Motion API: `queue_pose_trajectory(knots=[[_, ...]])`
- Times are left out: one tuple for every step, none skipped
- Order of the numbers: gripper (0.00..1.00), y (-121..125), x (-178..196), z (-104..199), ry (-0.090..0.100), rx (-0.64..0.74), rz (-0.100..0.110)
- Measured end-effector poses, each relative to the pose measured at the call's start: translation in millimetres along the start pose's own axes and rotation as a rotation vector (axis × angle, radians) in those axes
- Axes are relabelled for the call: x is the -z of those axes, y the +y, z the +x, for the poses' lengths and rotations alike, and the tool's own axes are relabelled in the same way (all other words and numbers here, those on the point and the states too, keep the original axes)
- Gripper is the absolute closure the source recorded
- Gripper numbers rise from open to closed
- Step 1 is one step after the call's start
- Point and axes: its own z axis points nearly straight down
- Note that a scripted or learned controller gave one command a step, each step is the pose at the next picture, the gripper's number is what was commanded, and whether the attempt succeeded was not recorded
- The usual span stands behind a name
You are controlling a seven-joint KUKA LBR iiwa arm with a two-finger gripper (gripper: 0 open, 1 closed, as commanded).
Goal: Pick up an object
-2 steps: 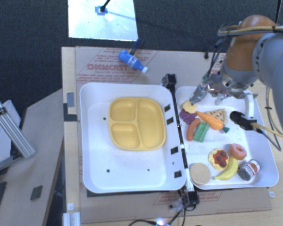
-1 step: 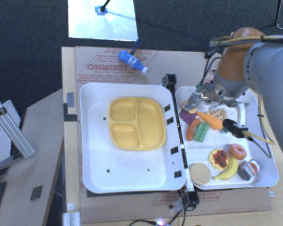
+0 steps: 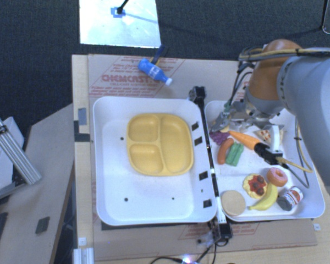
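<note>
On the table, our jaws point(image 3: 226, 118) hover at the right white bin's point(image 3: 313, 202) far-left corner above the plastic orange carrot point(image 3: 245, 139); their state unclear, nothing lifted yet.

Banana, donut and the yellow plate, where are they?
banana point(image 3: 265, 199): camera view, middle of its curved body.
donut point(image 3: 277, 176): camera view, its pink iced ring.
yellow plate point(image 3: 160, 144): camera view, ridge between its compartments.
</note>
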Motion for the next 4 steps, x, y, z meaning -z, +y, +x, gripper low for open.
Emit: queue_pose_trajectory(knots=[[1.00,-1,10,0,0.001,-0.001,0.004],[1.00,3,57,-8,0.000,-0.002,0.001],[1.00,13,120,-10,0.000,0.002,-0.002],[1.00,14,139,-10,0.001,0.002,0.003]])
